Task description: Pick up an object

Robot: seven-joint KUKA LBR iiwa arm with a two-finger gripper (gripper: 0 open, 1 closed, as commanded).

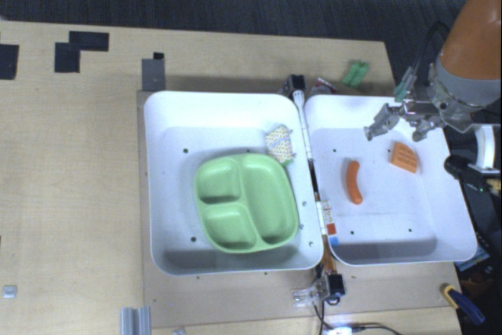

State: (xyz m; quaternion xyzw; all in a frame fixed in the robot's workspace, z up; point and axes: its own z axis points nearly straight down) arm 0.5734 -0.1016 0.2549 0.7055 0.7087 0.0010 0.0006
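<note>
White plastic forms the two shallow bins that sit side by side in the middle of the frame, on a pale wooden bench (70,192). The left bin (169,169) holds a green plate (245,202) with three compartments; the plate lies flat in the lower middle of this bin. Just above the plate's upper right corner, near the wall between the bins, there is a small crumpled packet (279,142) with a light pattern.

The right bin (392,243) holds two things. An orange sausage (354,182) lies on the floor of the bin, left of its centre, with its long side running almost up and down in the frame. An orange wedge (405,158) lies to the right of the sausage and a little higher; the two are apart.

The grey arm with its orange band (474,20) enters from the upper right of the frame. Its claw (398,121) is over the upper part of the right bin, above the wedge and to the upper right of the sausage. The two fingers are spread apart and nothing is between them.

A small green object (355,74) lies on the bench just above the right bin, near its upper edge.
</note>
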